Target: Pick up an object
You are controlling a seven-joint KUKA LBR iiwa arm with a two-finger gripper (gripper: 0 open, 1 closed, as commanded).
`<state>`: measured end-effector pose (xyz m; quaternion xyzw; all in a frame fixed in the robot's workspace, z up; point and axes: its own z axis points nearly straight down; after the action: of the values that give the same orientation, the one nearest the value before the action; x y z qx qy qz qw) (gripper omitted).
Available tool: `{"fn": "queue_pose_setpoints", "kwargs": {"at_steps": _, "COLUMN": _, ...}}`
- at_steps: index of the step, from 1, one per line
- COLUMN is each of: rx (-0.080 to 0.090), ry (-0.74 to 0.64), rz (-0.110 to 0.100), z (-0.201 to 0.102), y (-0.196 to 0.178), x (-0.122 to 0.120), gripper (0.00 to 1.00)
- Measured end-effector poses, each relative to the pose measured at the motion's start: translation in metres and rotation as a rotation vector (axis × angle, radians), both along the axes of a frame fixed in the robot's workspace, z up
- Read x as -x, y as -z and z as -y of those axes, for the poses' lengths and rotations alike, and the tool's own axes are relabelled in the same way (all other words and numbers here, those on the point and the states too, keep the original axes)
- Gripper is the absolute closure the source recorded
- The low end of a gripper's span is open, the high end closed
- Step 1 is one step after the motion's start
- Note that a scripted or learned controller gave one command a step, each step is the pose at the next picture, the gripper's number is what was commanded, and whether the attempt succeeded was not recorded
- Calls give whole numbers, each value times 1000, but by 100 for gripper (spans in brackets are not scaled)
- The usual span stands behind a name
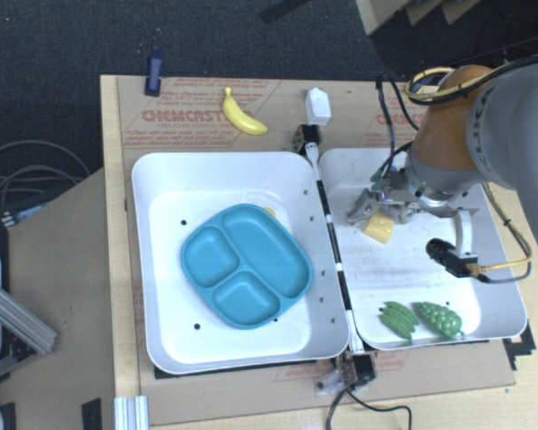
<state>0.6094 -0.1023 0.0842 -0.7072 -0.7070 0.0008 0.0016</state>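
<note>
A small pale-yellow block [379, 229] lies on the floor of the right bin [493, 321], near its upper left. My gripper [382, 210] hangs right over the block, open, with its fingers spread to either side of the block's upper edge. The block is not visibly clamped between them. A green bean-like pod [396, 320] and a bumpy green vegetable [438, 318] lie side by side at the front of the same bin. A blue divided plate [243, 264] fills the middle of the left bin [157, 195].
A yellow banana [242, 115] lies on the bench behind the left bin, with a small white box [318, 105] and a dark blue piece [153, 72] nearby. The arm's orange band [444, 128] and cables reach over the right bin's back right.
</note>
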Motion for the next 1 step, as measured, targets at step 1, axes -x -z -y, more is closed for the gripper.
{"fn": "queue_pose_setpoints", "kwargs": {"at_steps": 1, "rx": 0, "ry": 1, "rz": 2, "z": 0, "y": -11, "x": -1, "gripper": 100}}
